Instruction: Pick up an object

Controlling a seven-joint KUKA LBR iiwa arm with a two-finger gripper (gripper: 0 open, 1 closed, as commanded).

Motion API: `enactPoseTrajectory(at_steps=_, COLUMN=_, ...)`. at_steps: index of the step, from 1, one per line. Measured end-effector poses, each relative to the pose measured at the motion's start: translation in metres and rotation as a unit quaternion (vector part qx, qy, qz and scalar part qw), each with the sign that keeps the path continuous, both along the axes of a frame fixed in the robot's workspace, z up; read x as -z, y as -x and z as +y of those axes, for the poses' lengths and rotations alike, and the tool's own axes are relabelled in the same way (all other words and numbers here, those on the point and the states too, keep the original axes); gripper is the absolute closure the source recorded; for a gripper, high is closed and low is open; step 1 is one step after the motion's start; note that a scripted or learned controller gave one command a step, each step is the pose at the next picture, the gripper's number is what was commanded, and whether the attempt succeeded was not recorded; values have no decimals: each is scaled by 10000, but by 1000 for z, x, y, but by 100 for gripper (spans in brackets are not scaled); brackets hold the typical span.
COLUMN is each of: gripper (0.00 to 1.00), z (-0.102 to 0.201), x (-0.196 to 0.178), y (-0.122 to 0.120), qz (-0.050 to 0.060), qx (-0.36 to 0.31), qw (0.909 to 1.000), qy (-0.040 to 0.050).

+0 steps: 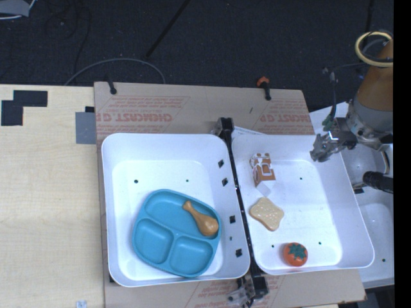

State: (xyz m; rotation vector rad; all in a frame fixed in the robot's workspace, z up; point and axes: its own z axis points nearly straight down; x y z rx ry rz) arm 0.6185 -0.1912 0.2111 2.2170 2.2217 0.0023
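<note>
Tool at right white plastic bin's far corner, grip state unclear; should center over pale toast-shaped toy before descending.

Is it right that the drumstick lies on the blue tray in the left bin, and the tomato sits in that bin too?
Not quite. The camera view shows the drumstick on the blue tray in the left bin, but the tomato sits in the right bin.

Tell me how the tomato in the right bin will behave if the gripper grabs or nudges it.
The tomato looks round, so a nudge would probably roll it. It appears to be a smooth toy, so possibly slippery between fingers.
</note>
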Motion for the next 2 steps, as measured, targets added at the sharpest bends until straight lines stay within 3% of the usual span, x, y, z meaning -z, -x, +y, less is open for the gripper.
enactPoseTrajectory(at_steps=1, gripper=100, z=0, x=3, y=0, qz=22, qx=-8, qw=10000, qy=-2)
enactPoseTrajectory(at_steps=2, gripper=100, z=50, x=11, y=3, qz=35, qx=-11, qw=10000, qy=-18)
